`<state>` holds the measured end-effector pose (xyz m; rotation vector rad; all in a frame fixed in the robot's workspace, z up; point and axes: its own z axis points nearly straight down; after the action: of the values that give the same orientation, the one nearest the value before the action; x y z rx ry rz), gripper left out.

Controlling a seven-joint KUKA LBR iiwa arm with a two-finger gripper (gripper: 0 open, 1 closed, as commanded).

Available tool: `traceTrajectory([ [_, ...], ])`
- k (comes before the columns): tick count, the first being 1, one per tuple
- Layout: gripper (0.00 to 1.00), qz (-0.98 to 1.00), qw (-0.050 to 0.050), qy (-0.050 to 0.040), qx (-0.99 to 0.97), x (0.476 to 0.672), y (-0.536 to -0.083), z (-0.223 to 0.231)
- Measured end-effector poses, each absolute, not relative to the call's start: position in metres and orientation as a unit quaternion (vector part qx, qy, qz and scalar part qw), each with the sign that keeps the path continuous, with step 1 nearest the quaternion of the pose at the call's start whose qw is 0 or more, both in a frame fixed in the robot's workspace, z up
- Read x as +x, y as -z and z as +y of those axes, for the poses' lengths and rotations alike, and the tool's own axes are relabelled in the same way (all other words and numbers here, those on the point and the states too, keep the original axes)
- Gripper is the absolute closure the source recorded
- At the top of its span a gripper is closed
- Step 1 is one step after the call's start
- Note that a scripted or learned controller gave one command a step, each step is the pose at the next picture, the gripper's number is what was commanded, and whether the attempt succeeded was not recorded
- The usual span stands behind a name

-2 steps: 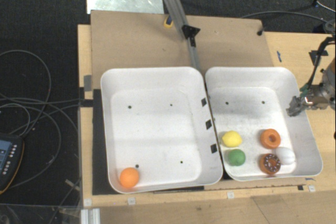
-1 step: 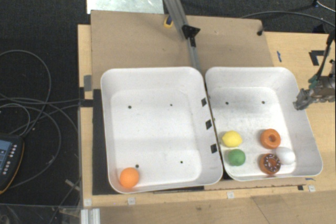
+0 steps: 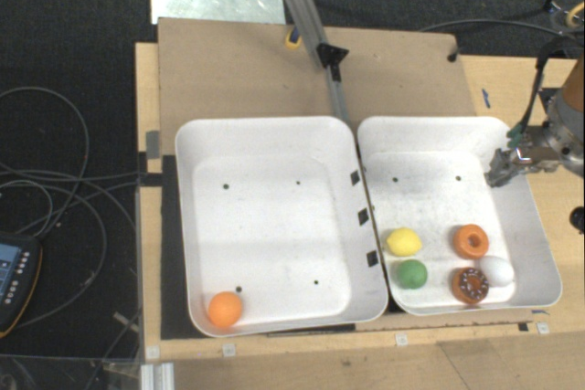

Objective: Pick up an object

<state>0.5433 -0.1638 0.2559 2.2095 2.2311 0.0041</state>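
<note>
A: Left bin [image 3: 196,142], toward the bench's left edge: one orange ball [image 3: 225,309] alone in the near left corner.

B: Right bin [image 3: 430,131]?

A: Five pieces crowded along the near wall: yellow lemon-like piece [image 3: 404,242], green ball [image 3: 411,274] just below, orange ring [image 3: 472,241], chocolate doughnut [image 3: 471,285], white egg-like piece [image 3: 497,270] touching the doughnut.

B: Gripper?

A: Gripper [image 3: 502,169] poised over the right bin's far right edge, well apart from every piece. Jaws too blurred and small to judge; nothing seen between them.

B: Best approach?

A: Likely: drop straight over a piece with clearance on both sides. Yellow one or orange ring easier than the touching doughnut and egg.
</note>
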Motion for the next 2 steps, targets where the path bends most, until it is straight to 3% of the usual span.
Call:
traceTrajectory([
  [2,1.0,0.711,0.0,-0.0015,0.703,0.552,-0.248,-0.07],
])
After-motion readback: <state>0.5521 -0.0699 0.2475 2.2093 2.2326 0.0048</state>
